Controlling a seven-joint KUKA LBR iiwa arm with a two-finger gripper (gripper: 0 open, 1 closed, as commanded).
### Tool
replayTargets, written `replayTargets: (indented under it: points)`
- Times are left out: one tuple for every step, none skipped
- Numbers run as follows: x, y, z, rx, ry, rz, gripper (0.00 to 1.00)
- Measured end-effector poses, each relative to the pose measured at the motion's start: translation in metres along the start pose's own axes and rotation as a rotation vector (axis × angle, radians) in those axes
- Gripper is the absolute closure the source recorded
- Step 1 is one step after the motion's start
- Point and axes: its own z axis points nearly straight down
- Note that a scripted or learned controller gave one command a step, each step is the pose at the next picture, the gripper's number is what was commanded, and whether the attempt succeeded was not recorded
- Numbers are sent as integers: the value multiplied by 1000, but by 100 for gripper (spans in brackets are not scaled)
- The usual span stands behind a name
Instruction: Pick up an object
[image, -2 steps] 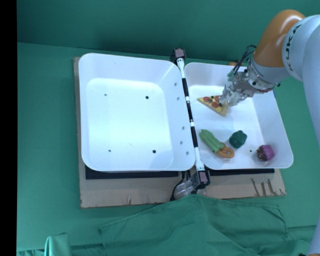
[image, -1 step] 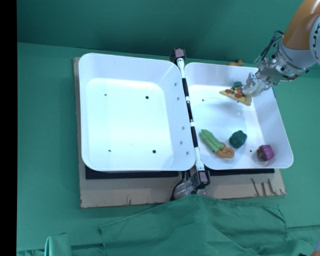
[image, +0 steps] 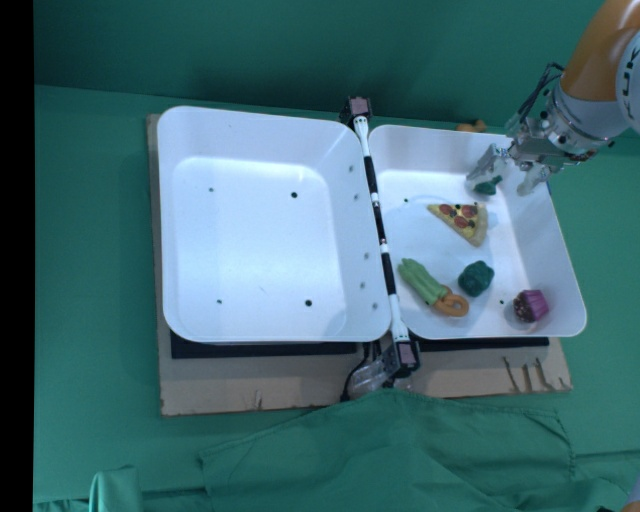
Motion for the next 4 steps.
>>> replayTargets:
  points:
    - [0,-1,-65,-7,-1,-1,0]
    - [47,1,29,10,5,-4,0]
    - [85,-33,63,-15,-3,0,0]
    - [83,-32,52,-19,-6,2,100]
